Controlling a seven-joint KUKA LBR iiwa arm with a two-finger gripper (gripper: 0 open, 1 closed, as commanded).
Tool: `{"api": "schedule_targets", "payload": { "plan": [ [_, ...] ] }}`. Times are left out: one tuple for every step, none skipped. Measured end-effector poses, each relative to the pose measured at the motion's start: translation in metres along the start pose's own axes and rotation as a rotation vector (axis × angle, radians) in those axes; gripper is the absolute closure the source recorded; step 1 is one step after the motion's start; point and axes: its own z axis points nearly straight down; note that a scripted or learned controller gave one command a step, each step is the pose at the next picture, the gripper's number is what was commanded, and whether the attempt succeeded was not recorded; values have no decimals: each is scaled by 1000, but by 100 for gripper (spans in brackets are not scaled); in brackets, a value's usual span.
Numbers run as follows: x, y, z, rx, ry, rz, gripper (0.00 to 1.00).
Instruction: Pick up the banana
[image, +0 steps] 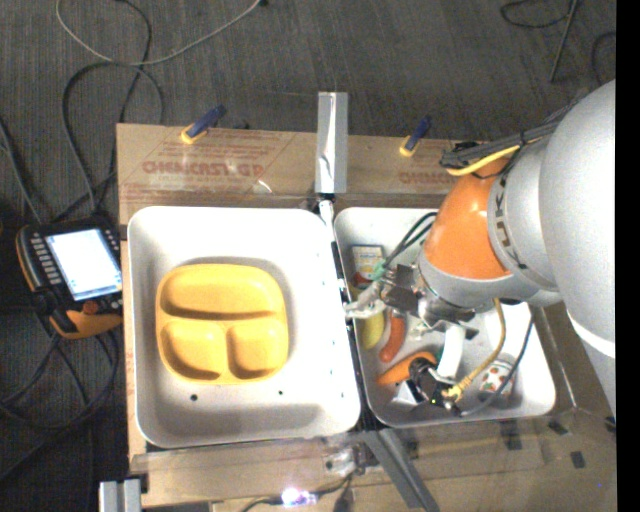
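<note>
The banana (368, 326), pale yellow-green, lies in the right bin (545, 395) against its left wall, partly under the arm. My gripper (393, 300) hangs low over the left half of that bin, just right of and above the banana, with the orange band and grey wrist covering much of the bin. Nothing can be made out held in it.
An orange carrot-like piece (393, 338) stands beside the banana, and another (405, 369) lies below it. A small printed box (367, 262) sits at the bin's back left. The left bin (150, 400) holds a yellow compartment tray (225, 320). A handheld pendant (78, 265) lies off the bench's left.
</note>
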Motion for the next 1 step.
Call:
{"api": "schedule_targets", "payload": {
  "plan": [
    [-11, 1, 9, -12, 23, -4, 0]
  ]
}}
